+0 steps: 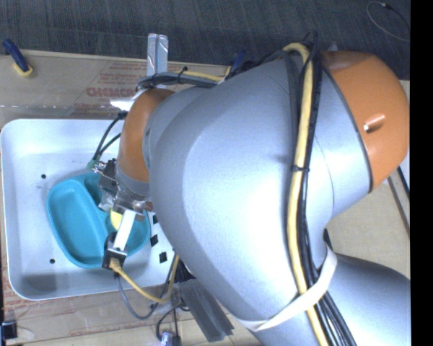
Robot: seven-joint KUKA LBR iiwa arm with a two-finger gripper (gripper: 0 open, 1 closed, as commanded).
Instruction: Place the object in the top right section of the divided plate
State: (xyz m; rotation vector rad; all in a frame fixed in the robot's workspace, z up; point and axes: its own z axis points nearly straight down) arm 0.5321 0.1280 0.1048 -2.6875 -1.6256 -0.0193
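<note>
A blue divided plate (72, 220) lies in the left white bin (18, 186), toward its near right part. The arm fills most of the view, and its gripper (107, 182) hangs over the plate's right edge, at the far right section. A small yellow-green object (116, 218) shows on the plate's right side just under the wrist, mostly hidden by it. Whether it sits between the fingers is hidden. The plate's right half is largely covered by the wrist.
The grey arm with its orange band (368, 114) covers the right bin. A brown cardboard sheet (79, 78) lies behind the left bin, with a blue clamp (16, 55) at its far left corner and a metal post (157, 52) standing at the back.
</note>
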